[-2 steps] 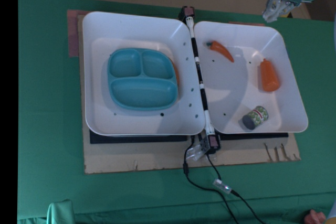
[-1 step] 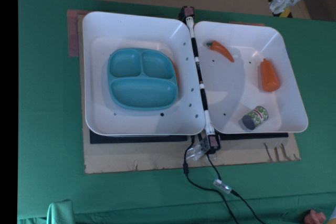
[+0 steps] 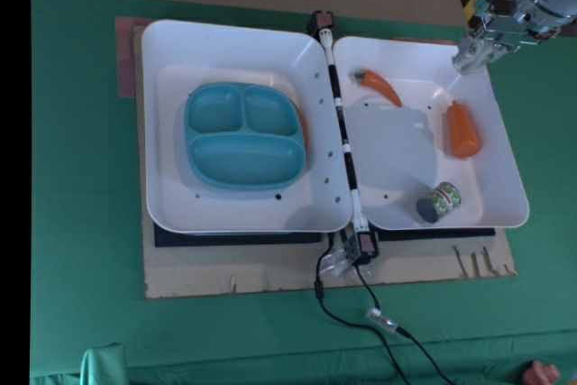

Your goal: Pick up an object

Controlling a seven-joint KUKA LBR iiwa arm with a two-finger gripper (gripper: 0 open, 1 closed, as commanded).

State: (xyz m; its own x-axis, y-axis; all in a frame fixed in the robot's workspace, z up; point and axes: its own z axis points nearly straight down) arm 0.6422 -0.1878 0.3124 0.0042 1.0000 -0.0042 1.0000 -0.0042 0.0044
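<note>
My gripper [image 3: 472,57] hangs over the far right corner of the right bin [image 3: 505,185], and from this slanted view I cannot tell its state; nothing shows in it. My grey wrist with its orange band rises out toward the upper right.

Taking the right bin as my landmark: 3 things lie inside it. The orange bottle [image 3: 462,130] lies on its side by the bin's right wall, just below and slightly left of my gripper, apart from it. The carrot [image 3: 380,86] lies tilted in the bin's far left part, its green end toward the divider. The small can [image 3: 439,201] lies on its side near the bin's near edge, dark end facing left.

Left of the right bin, touching along the shared divider rail [image 3: 341,131], sits the left bin [image 3: 162,194], which holds 1 teal divided plate [image 3: 243,135] with 3 compartments. A black cable [image 3: 361,311] trails from the near end of the divider across the green cloth [image 3: 81,194].
</note>
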